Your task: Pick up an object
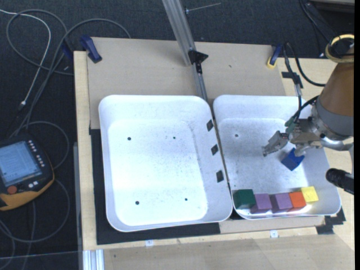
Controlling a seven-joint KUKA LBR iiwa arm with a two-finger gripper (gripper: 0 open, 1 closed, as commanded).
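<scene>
In the right bin (247,122) my gripper (288,143) hangs over the right half, reaching in from the right. A blue block (292,161) sits directly at its lower edge, touching or nearly touching the gripper; whether it is held or resting on the bin floor cannot be made out. Along the bin's front wall runs a row of blocks: green (243,198), purple (262,202), a second purple one (280,201), orange (297,199) and yellow (310,194).
The left bin (112,117) lies beside the right one, with black clips (214,149) along the shared rim. A metal post (179,21) rises behind the bins. A teach pendant (19,167) and cables lie on the floor at left.
</scene>
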